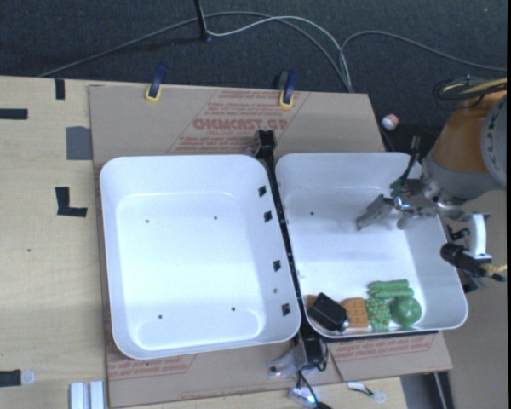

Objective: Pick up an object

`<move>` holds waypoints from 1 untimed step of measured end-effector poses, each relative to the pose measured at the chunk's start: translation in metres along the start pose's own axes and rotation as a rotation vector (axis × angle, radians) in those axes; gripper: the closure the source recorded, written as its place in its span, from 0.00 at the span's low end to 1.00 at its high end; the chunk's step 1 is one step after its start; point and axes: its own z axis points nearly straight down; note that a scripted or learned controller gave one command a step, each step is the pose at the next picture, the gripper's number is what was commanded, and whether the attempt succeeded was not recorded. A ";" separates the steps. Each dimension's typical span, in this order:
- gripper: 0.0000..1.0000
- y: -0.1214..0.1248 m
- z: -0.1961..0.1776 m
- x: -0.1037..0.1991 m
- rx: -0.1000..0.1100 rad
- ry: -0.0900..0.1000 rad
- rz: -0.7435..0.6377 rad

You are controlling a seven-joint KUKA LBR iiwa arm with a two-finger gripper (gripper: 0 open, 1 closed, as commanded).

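Several small objects lie along the near edge of the right bin [341, 177]: a black block [328, 312], an orange-brown square piece [354, 313], a green knobbly piece [378, 313], a green round piece [406, 311] and a green pod-like piece [390, 289]. My gripper [381, 223] hangs over the middle right of this bin, well behind those objects. Its fingers are spread, one slanting left and down, and nothing sits between them.
The left bin [187, 173] sits beside the right one, with a black hinge strip [277, 228] between them. Both rest on a cardboard sheet [230, 122] held by clamps at its far edge. Cables run across the dark floor behind.
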 end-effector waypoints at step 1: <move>0.00 0.000 0.035 0.000 -0.005 -0.002 0.000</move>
